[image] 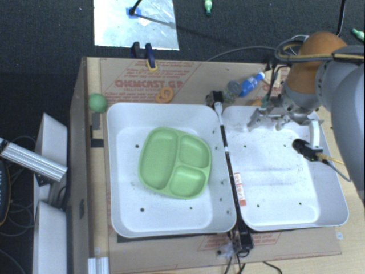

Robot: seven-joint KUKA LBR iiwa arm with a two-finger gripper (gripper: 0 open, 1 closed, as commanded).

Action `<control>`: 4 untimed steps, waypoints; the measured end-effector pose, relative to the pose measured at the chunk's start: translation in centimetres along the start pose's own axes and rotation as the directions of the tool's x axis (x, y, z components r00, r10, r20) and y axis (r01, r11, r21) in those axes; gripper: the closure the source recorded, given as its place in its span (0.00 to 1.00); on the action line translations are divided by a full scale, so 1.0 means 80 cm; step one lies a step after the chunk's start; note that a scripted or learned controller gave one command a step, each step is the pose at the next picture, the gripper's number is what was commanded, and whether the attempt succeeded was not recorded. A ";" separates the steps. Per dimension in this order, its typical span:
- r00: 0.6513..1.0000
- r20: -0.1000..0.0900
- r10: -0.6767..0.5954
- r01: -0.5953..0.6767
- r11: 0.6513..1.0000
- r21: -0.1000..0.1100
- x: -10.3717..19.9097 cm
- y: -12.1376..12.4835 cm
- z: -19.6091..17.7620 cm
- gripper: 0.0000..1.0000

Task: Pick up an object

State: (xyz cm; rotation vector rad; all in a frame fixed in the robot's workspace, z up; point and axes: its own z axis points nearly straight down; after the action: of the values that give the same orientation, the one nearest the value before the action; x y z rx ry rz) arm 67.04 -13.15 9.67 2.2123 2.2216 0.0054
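Camera view, slanting down on both bins. Green divided plate (174, 163) lying flat near the middle of the left bin (122, 210), three compartments facing up, turned a little askew to the bin's walls. Gripper (269, 117) low over the far end of the right bin (285, 216), close to its back wall, well apart from the plate. Cannot tell how wide the gripper stands: too blurred at this angle. Between plate and gripper, the two adjoining bin rims and the dark strip (227, 153) running along them.

Just behind the right bin, near the gripper, a blue bottle (249, 85) lying on its side on the bench (188, 73). Behind the left bin, an orange pretzel-shaped piece (164, 94). Outside the left bin's far left corner, a green ball (97, 102). At the bench's back edge, a blue and yellow clamp (150, 56). Beyond the bench, on the dark floor, a silvery sheet (114, 21) and a small green item (208, 4).
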 end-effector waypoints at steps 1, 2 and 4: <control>1.000 -0.001 0.000 0.000 1.000 0.004 0.002 -0.002 0.015 0.00; 1.000 0.000 -0.002 0.002 1.000 0.001 0.001 0.000 0.000 1.00; 1.000 -0.001 0.000 0.000 1.000 0.004 0.001 -0.002 0.015 0.00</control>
State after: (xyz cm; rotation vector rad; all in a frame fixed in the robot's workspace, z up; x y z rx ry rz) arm 66.91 -13.05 8.50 2.2147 2.2242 0.0011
